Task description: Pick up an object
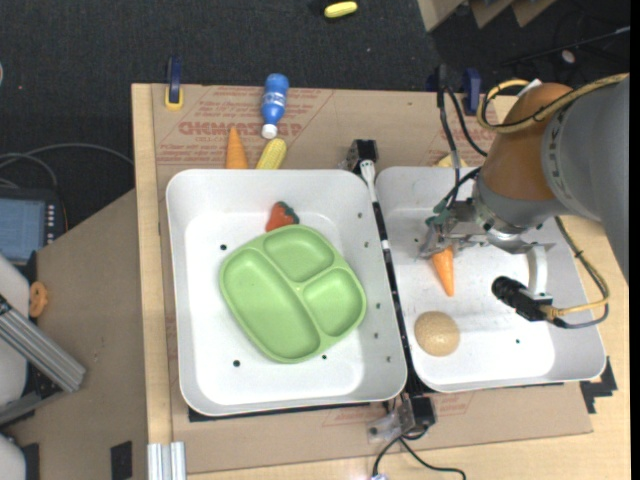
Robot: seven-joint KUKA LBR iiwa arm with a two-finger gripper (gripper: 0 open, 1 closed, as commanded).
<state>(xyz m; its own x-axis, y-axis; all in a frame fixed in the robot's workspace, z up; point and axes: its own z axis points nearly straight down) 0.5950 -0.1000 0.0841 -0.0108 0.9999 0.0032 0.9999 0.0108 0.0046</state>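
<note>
Gripper point(446, 236) over right bin point(520, 363), jaw state unclear, possibly touching one carrot point(444, 271), one potato point(437, 333)

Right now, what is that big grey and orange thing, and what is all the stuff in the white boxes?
That big thing is a robot arm. It reaches in from the right, and the camera looks down from above the bench. At its end is a gripper, like two fingers, low over the top of a toy carrot in the right white bin. I cannot tell if it has grabbed the carrot. A round tan ball lies there too. The left bin holds a green divided plate with a small red and green toy peeking out behind it. Behind the bins lie a little bottle, a toy corn cob and another carrot.
</note>
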